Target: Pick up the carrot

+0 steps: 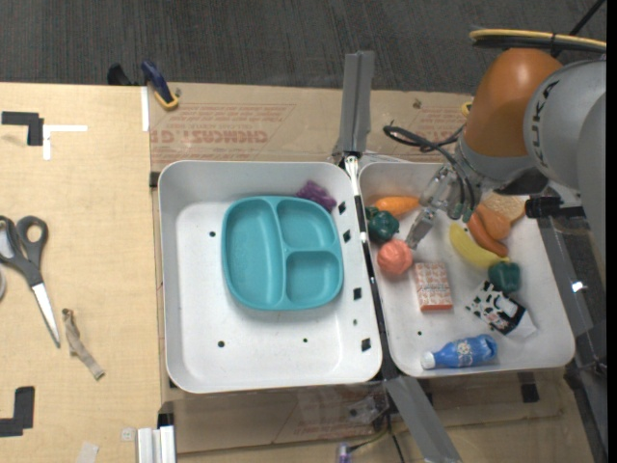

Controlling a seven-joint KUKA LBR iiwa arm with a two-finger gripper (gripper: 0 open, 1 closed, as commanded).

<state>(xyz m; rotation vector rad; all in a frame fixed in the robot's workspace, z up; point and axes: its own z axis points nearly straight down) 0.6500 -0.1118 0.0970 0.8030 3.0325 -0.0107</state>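
Carrot (397,204) lies at the far left corner of the right bin (549,355), orange and small, close against the far wall, with a dark green vegetable (383,225) just beside its near end. Gripper (421,230) hangs just right of it and slightly nearer, tips pointing down toward the pink ball (393,258); how wide the tool stands I cannot tell. Risks, as I judge them: crowding, since a descent here could land on the pink ball or the green vegetable instead; the far wall leaves little room on that side; a rounded carrot may roll or slip out. Right bin also holds a red-and-white box (433,286), a banana (469,245), an orange piece (489,228) beside it, a dark green lump (504,276), a black-and-white packet (496,308) and a blue bottle (463,353) at the near edge. Left bin (183,355) holds a teal divided tray (282,253) and a purple object (316,195) at its far edge.
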